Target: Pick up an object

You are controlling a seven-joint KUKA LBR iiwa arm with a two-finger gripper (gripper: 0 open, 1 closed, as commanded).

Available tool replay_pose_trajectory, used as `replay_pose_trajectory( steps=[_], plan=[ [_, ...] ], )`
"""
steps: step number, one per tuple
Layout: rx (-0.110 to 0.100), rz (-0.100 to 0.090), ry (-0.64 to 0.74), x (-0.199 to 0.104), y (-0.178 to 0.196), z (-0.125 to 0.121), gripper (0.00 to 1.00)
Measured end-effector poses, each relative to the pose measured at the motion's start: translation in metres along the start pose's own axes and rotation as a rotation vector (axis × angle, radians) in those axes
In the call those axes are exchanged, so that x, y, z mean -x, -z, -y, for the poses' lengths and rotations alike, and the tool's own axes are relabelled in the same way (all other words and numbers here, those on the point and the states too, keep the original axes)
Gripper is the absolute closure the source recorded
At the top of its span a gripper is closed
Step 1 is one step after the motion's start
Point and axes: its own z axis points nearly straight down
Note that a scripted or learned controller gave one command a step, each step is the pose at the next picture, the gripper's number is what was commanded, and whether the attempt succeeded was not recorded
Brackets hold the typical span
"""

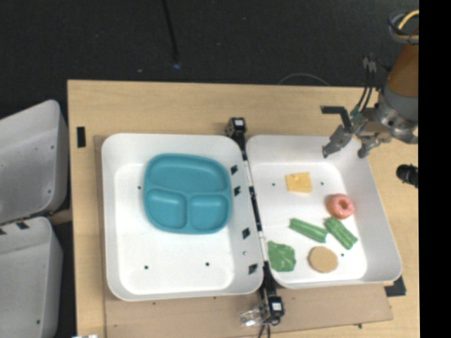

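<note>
Hovering open, seemingly empty, the claw (350, 144) overlooks a pink-frosted doughnut (340, 205).

A robot arm (402, 83) shows beside the right-hand white bin (377, 210). Its widest visible part is a rounded orange band, with a grey metal ring directly beneath it on the side nearer the bin. Thin dark cables run along the band's edge, and a loop of yellowish cable sits above it, farther from the bin. Below the ring comes a cluster of grey and dark metal parts. The gripper (349, 145) has two slim, dark grey fingers over the bin's far rim.
</note>
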Motion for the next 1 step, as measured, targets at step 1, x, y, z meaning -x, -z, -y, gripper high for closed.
replay_pose_trajectory(
  steps=[1],
  plan=[
    [0.0, 0.0, 0.0, 0.0, 0.0, 0.0, 0.0]
  ],
)
